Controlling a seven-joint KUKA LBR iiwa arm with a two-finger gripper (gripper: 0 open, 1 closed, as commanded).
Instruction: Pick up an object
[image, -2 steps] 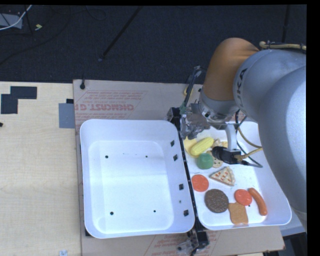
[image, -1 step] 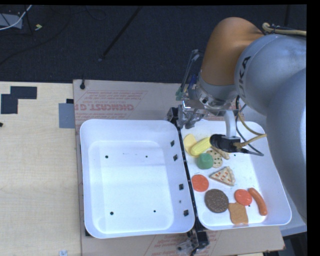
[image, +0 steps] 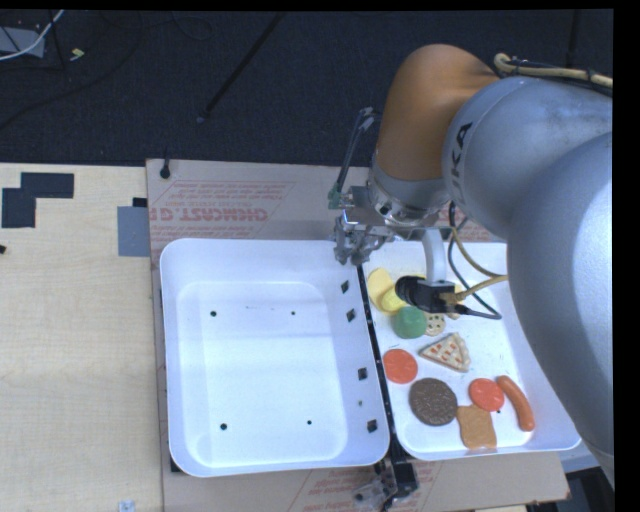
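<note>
The grey KUKA arm with its orange band (image: 430, 110) is reaching in from the right, and its two-finger gripper (image: 352, 243) is hanging over the far end of the divide where the two shallow white bins are meeting. Nothing is showing between the fingers; whether they are parted or closed cannot be told from this angle.

The left white bin (image: 190, 300) is lying beside the right white bin (image: 545, 440), their long rims touching. In the right bin the toy food items are sitting in a loose cluster:
- a yellow rounded piece (image: 382, 288) is lying nearest the gripper, just below and to its right;
- a green round piece (image: 408, 322) is resting just beside it;
- a small spotted cracker (image: 435, 323) is touching the green piece;
- a pizza-slice wedge (image: 446, 351) is lying near the middle;
- a red flat disc (image: 400, 366) is sitting close to the divide;
- a dark brown round cookie (image: 433, 401) is lying below it;
- an orange-brown toast-like slab (image: 477, 428), a red tomato-like ball (image: 487, 394) and an orange sausage (image: 517, 401) are grouped at the near end.

A black cable-fed fitting (image: 425, 294) on the arm is overhanging the yellow and green pieces.
</note>
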